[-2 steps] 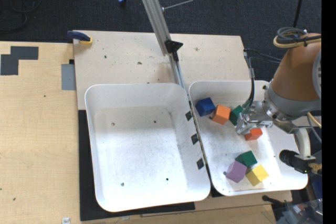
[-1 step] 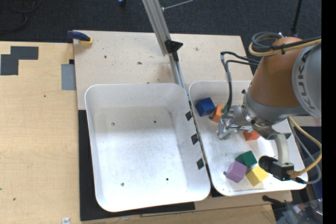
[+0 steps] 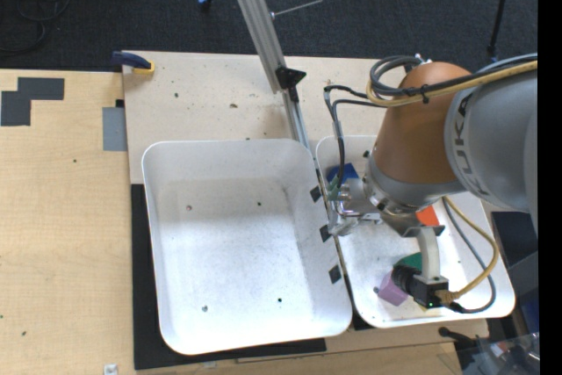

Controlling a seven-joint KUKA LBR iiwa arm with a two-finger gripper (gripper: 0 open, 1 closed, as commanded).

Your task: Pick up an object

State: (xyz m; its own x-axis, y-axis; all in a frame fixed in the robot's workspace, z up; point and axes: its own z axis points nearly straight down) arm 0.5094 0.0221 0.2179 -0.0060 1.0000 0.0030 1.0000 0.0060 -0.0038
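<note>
Arm (image 3: 439, 136) is over R bin (image 3: 479, 312). Gripper (image 3: 349, 213) sits low by the bin's left wall, just beside blue item (image 3: 339, 177) in far-left corner. Jaw state: can't tell, wrist blocks view. Green item (image 3: 407, 263) and purple item (image 3: 390, 293) near front edge. Orange piece (image 3: 428, 215) mid-bin. L bin (image 3: 228, 233) alongside.

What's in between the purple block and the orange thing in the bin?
A green thing lies between the purple block and the orange thing, as the camera view from above shows.
</note>
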